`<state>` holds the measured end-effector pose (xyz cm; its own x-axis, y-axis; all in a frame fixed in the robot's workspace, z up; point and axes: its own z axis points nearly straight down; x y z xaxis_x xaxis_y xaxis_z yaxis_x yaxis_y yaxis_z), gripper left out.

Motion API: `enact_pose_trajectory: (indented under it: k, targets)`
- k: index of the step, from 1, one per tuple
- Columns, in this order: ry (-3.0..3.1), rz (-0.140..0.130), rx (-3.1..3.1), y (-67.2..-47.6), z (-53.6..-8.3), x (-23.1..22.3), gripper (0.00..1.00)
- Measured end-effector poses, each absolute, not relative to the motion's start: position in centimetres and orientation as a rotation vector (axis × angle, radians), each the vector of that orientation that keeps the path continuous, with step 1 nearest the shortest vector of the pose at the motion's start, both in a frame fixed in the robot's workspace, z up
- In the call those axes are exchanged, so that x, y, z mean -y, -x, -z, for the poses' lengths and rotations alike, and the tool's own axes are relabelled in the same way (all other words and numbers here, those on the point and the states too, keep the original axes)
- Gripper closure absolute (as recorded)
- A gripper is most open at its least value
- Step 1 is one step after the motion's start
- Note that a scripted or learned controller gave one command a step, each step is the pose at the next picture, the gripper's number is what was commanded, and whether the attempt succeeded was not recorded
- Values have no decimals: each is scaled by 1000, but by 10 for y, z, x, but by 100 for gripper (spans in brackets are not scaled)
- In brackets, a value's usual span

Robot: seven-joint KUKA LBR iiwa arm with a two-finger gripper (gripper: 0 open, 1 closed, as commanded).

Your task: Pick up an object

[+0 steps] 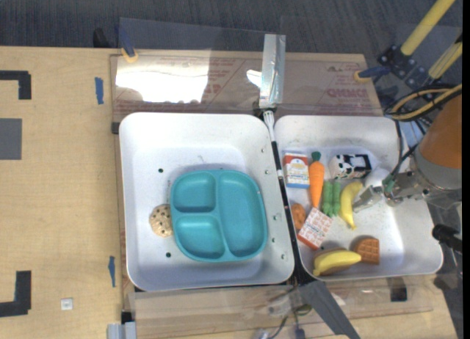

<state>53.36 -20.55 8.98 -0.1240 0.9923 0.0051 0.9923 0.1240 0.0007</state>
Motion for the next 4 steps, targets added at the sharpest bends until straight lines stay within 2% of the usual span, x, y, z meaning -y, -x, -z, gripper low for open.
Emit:
enact_pose_trajectory:
  k: [1,2,3,4]
  targets:
    - [1983,10,2441,-566,-116,91,0]
    - [1957,2,2460,-597,-127,114,0]
    - [2070,13,2382,-626,-108,132,0]
    - [1985,-22,2411,-645,-107,137,0]
